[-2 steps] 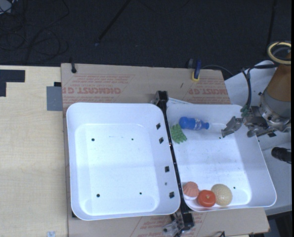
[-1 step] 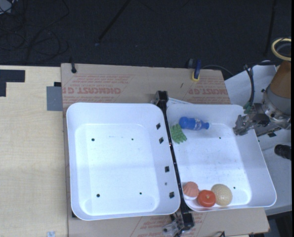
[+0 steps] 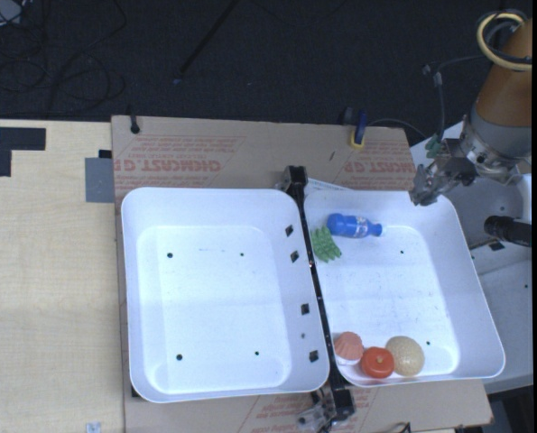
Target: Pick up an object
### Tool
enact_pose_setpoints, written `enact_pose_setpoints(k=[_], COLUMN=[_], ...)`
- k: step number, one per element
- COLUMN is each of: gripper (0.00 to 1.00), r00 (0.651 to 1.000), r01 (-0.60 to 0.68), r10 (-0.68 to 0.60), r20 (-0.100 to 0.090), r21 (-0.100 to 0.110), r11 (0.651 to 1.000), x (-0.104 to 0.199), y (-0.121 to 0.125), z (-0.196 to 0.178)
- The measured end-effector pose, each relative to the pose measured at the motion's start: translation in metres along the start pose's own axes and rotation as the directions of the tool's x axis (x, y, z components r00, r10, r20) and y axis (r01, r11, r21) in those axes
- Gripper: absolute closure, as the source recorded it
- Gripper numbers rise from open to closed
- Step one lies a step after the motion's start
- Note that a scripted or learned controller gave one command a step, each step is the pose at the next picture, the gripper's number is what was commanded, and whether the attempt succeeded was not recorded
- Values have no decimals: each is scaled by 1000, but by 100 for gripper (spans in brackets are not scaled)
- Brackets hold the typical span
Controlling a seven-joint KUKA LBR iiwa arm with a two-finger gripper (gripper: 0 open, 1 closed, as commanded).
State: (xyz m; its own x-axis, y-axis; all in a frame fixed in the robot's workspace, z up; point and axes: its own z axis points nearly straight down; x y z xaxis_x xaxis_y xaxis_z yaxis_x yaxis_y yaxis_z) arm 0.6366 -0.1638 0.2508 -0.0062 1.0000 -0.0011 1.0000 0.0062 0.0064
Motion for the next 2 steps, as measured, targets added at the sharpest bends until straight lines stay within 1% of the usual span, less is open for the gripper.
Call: enact_pose_setpoints(k=[1, 2], gripper=[100, 100], r00=[1000, 1000], r01=[-4, -2], r10=[4, 2], r20=[-3, -7], r21=[5, 26], r11=[1000, 1000], x=[35, 102], y=[-76, -119], z=[-76, 71])
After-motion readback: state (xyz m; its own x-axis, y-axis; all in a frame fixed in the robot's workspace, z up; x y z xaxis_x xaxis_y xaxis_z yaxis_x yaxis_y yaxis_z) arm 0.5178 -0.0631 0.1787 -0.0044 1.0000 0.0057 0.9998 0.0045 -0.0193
